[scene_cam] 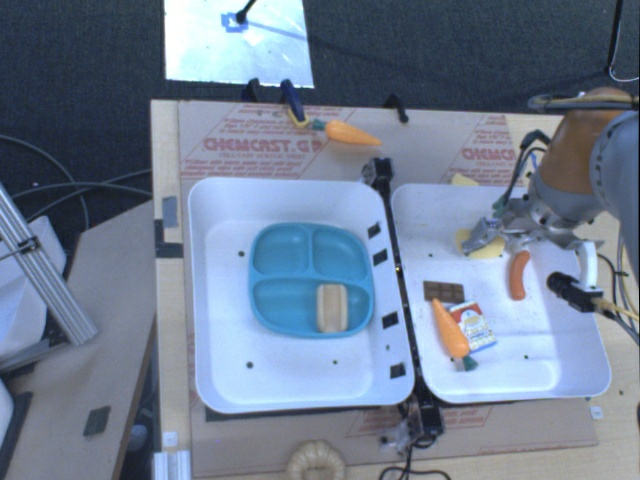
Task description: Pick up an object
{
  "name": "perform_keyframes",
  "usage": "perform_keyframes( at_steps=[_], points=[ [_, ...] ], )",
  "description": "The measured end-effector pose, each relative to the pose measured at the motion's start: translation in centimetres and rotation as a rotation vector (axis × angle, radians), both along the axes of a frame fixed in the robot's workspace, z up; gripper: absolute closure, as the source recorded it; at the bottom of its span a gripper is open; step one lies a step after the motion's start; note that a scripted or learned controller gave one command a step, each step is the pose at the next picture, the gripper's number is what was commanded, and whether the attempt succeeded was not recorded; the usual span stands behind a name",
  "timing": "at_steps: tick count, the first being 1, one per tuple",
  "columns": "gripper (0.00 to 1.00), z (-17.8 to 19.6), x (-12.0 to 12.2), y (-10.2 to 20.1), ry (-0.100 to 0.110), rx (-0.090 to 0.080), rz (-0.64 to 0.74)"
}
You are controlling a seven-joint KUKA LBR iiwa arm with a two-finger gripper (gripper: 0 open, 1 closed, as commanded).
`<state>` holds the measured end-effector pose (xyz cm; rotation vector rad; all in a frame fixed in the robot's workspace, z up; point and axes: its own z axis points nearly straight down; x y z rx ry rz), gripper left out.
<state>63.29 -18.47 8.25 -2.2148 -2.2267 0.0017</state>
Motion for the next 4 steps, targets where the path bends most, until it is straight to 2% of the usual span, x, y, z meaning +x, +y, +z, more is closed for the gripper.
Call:
perform_keyframes(
  at_steps=[1,2,3,4],
  points=[
    [1.0,1.4,0.2,0.0,-0.007,-0.001,0.002],
    [1.0,6.6,1.2,0.6,-0.008,-0.001,0.0],
    [1.0,12.8,0.8,0.9,-0.01,-0.002,0.001],
    [1.0,14.4,0.9,0.9,-0.007,-0.001,0.001]
  ],
)
